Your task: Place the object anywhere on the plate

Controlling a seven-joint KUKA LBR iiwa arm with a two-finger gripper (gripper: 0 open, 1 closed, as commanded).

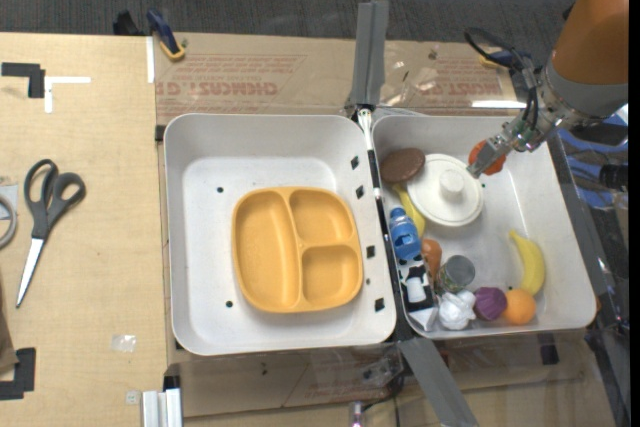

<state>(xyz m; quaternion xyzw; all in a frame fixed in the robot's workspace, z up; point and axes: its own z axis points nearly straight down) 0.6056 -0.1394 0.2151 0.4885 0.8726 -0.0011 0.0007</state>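
Observation:
The yellow divided plate (297, 248) lies in the middle of the left bin (190, 215), with nothing on it. My gripper (497, 153) hangs over the upper part of the right bin (560, 245), slanting down to the left from the orange-banded wrist (598, 25). A small orange-red object (483, 158) sits between its fingertips, just above and to the right of a white round lid (446, 190). The gripper is well to the right of the plate, across the divider between the bins.
The right bin also holds a brown disc (402, 163), a blue bottle (402, 233), a banana (530, 260), an orange (519, 306), a purple piece (489, 301), a grey cup (458, 271) and a white crumpled thing (456, 311). Scissors (45, 205) lie on the bench at left.

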